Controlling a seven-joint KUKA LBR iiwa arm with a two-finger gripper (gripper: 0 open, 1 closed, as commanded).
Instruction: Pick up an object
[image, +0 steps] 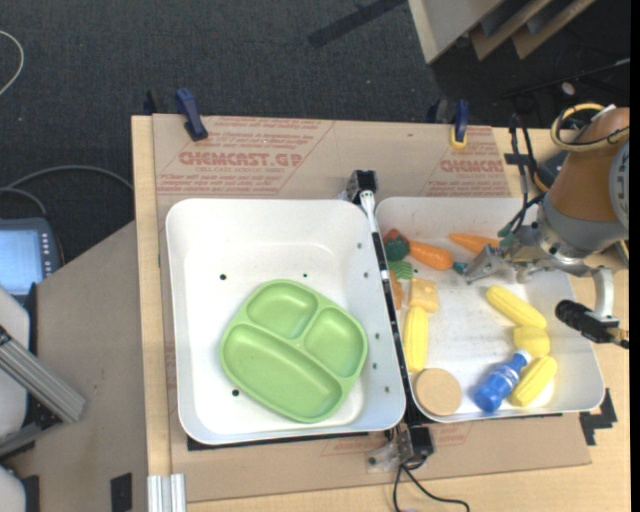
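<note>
Camera view: glossy green sectioned plate (294, 348); metal claw (487, 263) near a smooth carrot (432, 255), grip state unreadable.

- The green tray (294, 348) in the left bin (190, 300) looks like smooth, slightly glossy plastic.
- Both white bins have a matt, finely speckled plastic look.
- The bench top (240, 155) resembles brown paper-faced board with red print.
- The blue bottle (499, 381) looks like shiny plastic.
</note>
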